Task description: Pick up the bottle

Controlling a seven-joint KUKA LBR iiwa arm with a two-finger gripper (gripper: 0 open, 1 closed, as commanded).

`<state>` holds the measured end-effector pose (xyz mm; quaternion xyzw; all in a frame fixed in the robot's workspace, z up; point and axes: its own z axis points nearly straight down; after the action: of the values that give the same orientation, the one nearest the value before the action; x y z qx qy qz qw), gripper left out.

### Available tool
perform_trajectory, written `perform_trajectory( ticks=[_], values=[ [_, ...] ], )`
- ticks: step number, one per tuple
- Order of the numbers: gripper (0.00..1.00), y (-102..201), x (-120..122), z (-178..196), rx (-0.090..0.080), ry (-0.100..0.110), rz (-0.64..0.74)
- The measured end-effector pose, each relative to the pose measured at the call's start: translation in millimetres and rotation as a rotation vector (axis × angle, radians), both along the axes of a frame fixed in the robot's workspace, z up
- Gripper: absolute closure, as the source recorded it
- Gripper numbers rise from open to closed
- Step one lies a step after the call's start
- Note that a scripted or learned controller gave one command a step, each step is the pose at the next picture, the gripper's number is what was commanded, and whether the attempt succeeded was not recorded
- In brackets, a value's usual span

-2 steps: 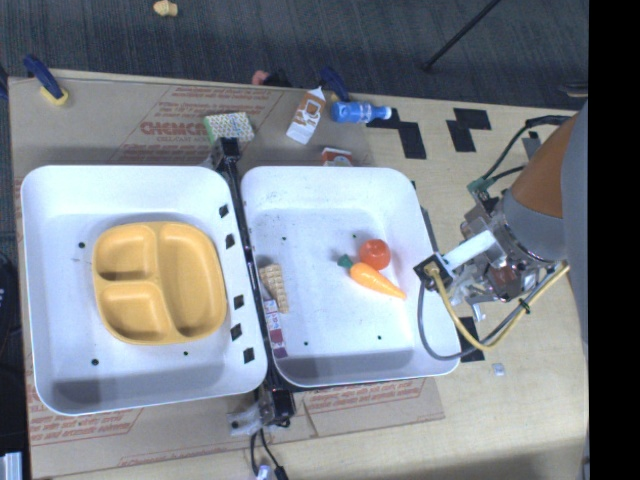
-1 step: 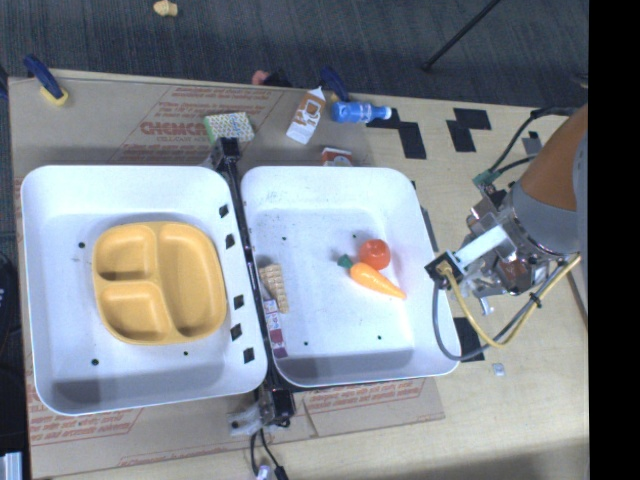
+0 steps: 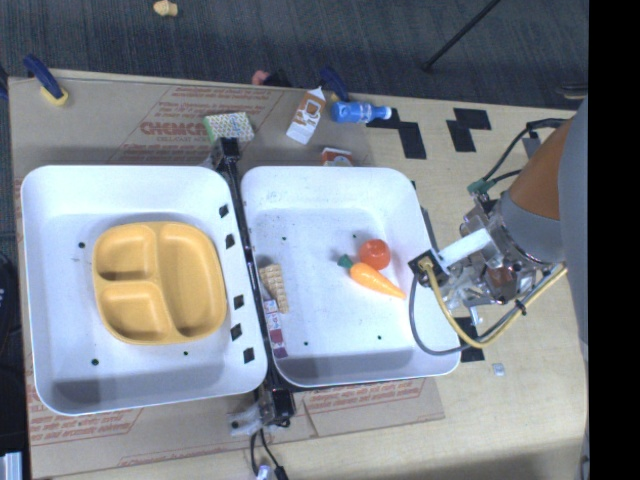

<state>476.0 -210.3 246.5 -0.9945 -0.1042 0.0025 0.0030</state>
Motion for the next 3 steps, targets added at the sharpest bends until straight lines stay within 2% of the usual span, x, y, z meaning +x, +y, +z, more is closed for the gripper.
perform_trajectory(
  ticks=[1, 2, 3],
  values=[
    [1.0, 0, 0, -4, 0.001, 0.001, 0.0],
    [1.0, -1, 0, 31, -0.002, -0.003, 0.019],
    [1.0, 0, 0, 29, -0.001, -0.001, 0.001]
  ],
)
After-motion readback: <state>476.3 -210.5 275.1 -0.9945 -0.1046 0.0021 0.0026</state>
